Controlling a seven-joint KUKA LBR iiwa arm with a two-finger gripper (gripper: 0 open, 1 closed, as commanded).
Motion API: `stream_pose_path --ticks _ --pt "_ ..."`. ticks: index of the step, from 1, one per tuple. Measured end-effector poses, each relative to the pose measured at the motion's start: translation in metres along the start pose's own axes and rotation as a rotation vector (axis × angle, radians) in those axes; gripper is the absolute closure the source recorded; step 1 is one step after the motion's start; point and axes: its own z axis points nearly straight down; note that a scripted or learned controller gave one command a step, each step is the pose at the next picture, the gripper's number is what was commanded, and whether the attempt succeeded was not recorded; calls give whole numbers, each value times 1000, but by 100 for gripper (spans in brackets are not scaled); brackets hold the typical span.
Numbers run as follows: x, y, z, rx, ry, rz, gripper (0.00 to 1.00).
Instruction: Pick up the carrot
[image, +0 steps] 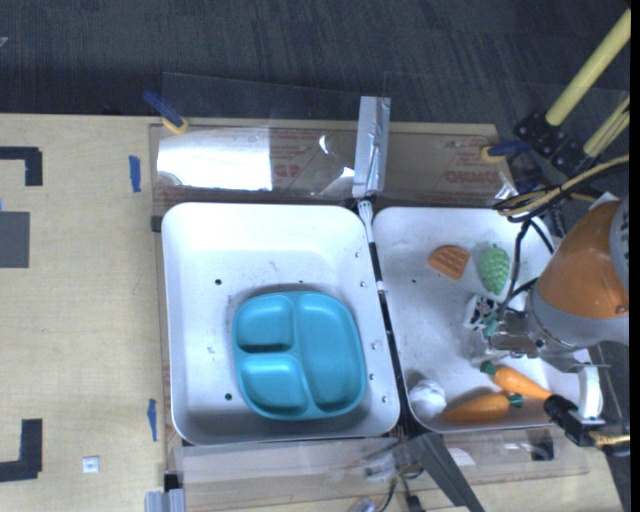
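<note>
In the right bin (420, 240), the carrot (522, 382) is wedged by the front wall just beside a second carrot (478, 408), so both could get nudged or clipped by the gripper (497, 340), whose open-or-closed state can't be told.

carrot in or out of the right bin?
In. Two carrots: one lies flat along the right bin's near wall, another just above it, under the arm. Neither looks lifted.

Divided plate (298, 352) in left bin (200, 240); carrots (522, 381) in right bin (410, 250)
</note>
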Motion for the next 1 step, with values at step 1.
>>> stream_pose_path --ticks 1 --pt "20 -2 -99 5 2 83 100"
